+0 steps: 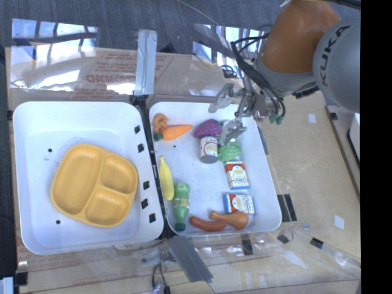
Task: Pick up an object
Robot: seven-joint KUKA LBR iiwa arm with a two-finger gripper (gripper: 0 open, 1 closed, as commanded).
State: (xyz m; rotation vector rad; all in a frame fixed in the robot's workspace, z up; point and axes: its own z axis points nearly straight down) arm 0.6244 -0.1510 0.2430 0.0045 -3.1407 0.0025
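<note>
My gripper [228,115] hangs over the back edge of the right bin [269,182], fingers apart with nothing between them. Right below it lie purple grapes [208,128], a small tin can [209,149] and a green leafy toy [230,151]. Further forward are a red-labelled can [236,175] and a blue and orange box [239,203]. A carrot [177,131] and a small orange toy [159,122] lie at the back left. A banana [166,177], a green bottle [180,202], a sausage [207,224] and a drumstick [231,218] lie along the left and front.
The left bin [30,127] holds a yellow divided plate [94,184]. A black clip-studded divider [147,164] separates the two bins. Cables [245,48] trail from the wrist above the right bin's back wall.
</note>
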